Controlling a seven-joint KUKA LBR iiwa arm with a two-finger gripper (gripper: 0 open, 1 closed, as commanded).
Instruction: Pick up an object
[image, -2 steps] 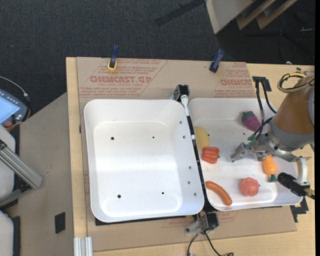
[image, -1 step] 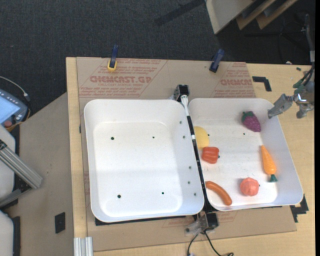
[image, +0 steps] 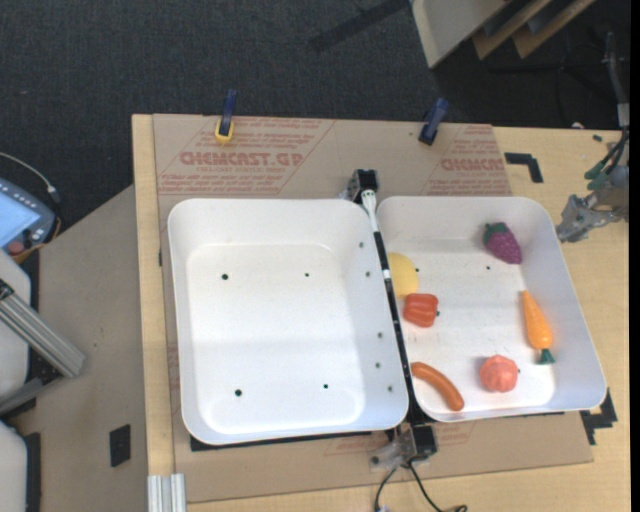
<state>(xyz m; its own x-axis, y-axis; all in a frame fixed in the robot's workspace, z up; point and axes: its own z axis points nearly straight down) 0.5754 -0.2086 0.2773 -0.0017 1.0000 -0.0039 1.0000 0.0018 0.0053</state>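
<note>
While the tool hangs at the far right edge of the scene, just outside the right bin, six toy foods lie untouched inside that bin.

Whether the tool is wide or narrow cannot be told from this angle, and nothing shows in its grip. A purple bunch of grapes sits in the bin's far right corner, nearest the tool; an orange carrot lies along the right wall. A pinkish-red round fruit rests near the front, beside a sausage at the near left corner. A red bell pepper and a yellow lemon sit against the left wall. To the left lies the left bin, both on a cardboard-covered tabletop held by a yellow clamp and a blue clamp along its far edge.
</note>
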